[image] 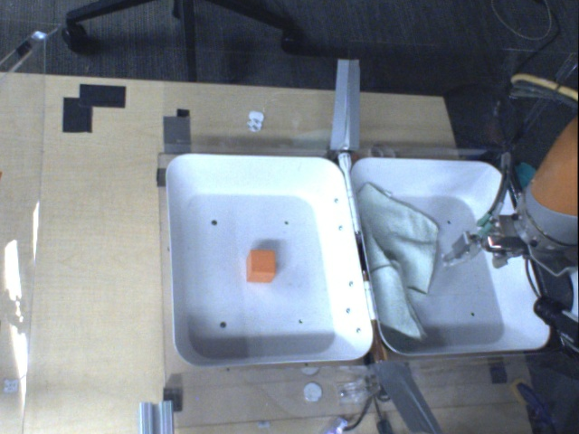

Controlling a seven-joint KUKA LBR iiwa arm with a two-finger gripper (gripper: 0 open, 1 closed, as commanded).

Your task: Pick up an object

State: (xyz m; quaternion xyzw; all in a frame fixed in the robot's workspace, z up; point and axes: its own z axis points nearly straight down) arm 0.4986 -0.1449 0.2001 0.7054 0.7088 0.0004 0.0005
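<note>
An orange cube (261,266) lies near the centre of the left bin (190,333) on the desk (90,269). A pale grey-green cloth (398,247) lies crumpled along the left side of the right bin (520,337). The pincer (461,250) sits just beside the cloth's right edge (whether its fingers are apart or together cannot be determined).

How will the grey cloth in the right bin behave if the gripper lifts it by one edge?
The cloth lies crumpled, with soft folds, so it will probably hang limp and unfold when lifted. It looks thin, so likely light. One part leans on the right bin's wall by the divider, so it may drag there.
</note>
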